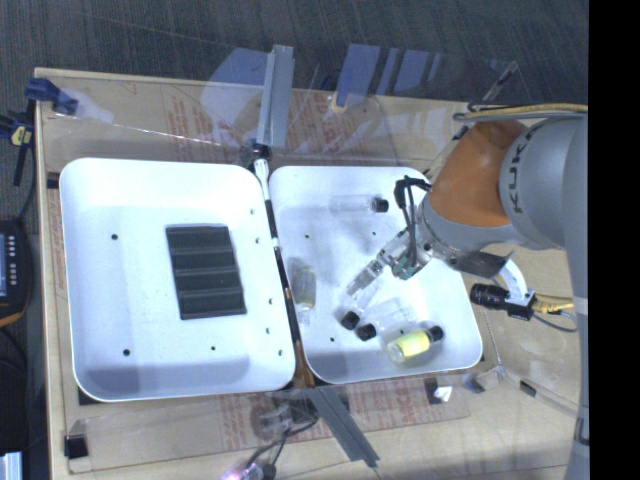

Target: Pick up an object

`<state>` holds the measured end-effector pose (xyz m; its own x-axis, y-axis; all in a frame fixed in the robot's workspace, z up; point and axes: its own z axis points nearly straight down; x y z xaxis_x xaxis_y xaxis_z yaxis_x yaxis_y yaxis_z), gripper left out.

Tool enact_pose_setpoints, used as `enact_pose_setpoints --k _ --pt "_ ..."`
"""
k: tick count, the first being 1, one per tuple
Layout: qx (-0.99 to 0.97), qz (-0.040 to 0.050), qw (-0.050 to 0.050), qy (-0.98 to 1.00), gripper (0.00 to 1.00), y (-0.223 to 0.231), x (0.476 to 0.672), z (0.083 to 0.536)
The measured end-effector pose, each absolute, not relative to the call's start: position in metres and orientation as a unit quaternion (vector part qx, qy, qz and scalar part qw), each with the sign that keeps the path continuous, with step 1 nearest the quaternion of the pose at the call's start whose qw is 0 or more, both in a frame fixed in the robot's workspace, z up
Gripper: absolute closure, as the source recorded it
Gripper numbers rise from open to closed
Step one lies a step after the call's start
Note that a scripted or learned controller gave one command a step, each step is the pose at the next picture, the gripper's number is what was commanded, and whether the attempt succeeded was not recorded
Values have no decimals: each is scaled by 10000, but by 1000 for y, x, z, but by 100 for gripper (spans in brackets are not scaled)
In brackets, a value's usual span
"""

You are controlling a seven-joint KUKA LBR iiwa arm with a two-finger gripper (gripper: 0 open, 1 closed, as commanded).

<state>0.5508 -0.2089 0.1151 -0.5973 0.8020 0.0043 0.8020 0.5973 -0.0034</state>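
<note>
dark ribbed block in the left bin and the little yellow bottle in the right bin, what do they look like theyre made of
The dark ribbed block looks like matte rubber or foam: dull charcoal, no glare, soft-edged ridges; hard plastic is possible. The yellow bottle looks like smooth plastic with a slight sheen and a dark cap; the view is too coarse to rule out glass.

Floor: dark grey ribbed carpet (pixel 150 18) spreads behind the bench.
Bench: pale wooden top (pixel 540 368), red printing on it.
Left edge: blue clamp (pixel 45 93) grips the corner.
</note>
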Motion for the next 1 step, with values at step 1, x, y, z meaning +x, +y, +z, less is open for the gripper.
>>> enact_pose_setpoints --k 1 --pt "-4302 2 -17 -9027 0 -211 478 260"
